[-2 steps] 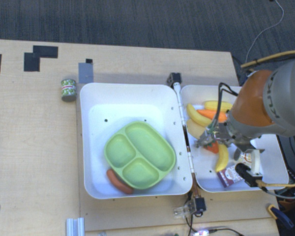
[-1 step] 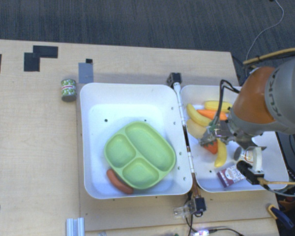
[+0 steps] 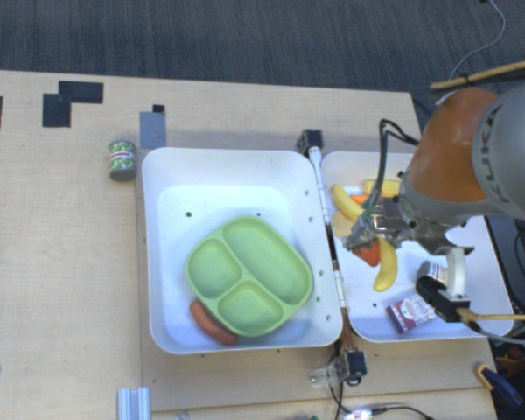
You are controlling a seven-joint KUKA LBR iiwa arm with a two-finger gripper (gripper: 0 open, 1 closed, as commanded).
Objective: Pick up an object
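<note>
The bench [image 3: 61, 261] is of pale wood and carries two white bins side by side. The left bin [image 3: 171, 182] is the bigger one in this view. The right bin [image 3: 490, 274] is partly covered by the arm [image 3: 472, 156], which is grey with an orange band and reaches in from the right over its upper half.

In the left bin lies a green tray [image 3: 249, 274] with three compartments, turned at a slant. A reddish sausage [image 3: 208, 322] lies at the lower left edge of the tray, partly under it.

The claw [image 3: 367, 233] is low in the right bin, near the wall between the two bins, over a small heap of fruit. Whether it is released or clenched, I cannot tell, because the wrist hides it. One banana [image 3: 345, 201] lies just above the claw, along the left wall. A second banana [image 3: 386, 268] lies just below the claw and points down. An orange-red piece [image 3: 367, 255], maybe a carrot, is between them, touching the second banana. A yellow piece [image 3: 381, 187] shows at the edge of the arm.

A small packet [image 3: 411, 311] with dark red print lies near the lower edge of the right bin, well apart from the fruit. A small round tin [image 3: 122, 159] stands on the bench, just beside the upper left corner of the left bin.
</note>
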